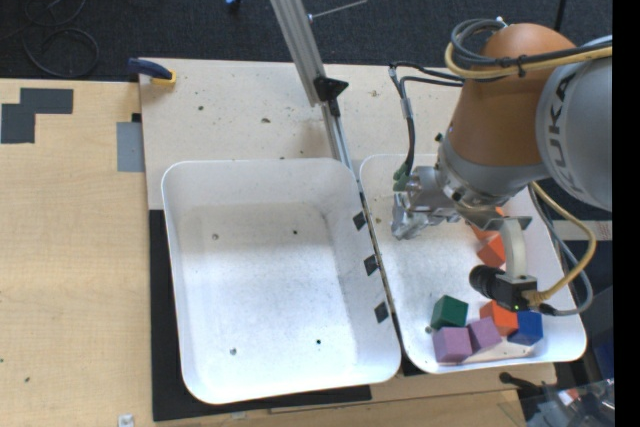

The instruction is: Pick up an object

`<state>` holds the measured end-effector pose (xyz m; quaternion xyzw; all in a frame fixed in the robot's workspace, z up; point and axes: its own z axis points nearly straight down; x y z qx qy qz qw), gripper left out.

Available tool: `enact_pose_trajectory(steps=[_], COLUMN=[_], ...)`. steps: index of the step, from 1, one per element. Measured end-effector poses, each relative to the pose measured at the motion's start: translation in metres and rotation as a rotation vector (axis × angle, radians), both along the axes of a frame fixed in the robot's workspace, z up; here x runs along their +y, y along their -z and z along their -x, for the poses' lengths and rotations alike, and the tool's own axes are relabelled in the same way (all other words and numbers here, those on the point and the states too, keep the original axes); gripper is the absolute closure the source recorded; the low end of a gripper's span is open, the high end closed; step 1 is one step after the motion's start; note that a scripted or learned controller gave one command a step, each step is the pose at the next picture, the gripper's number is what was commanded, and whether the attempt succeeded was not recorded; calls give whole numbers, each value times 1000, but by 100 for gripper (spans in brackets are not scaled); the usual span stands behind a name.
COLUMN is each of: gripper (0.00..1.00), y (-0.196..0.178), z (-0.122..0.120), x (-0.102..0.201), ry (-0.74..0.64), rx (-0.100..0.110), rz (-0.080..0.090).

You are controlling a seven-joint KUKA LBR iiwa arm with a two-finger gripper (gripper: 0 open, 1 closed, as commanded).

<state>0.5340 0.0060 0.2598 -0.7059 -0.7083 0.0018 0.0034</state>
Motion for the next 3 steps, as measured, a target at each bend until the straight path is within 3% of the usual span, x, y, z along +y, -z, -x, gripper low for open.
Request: enact_pose_trajectory(steps=[2,3], gripper=[100,0], y=[30,29], z=[2,2], x=[87,85], ry=[0,4], rx=[0,-2], rz=[2,3])
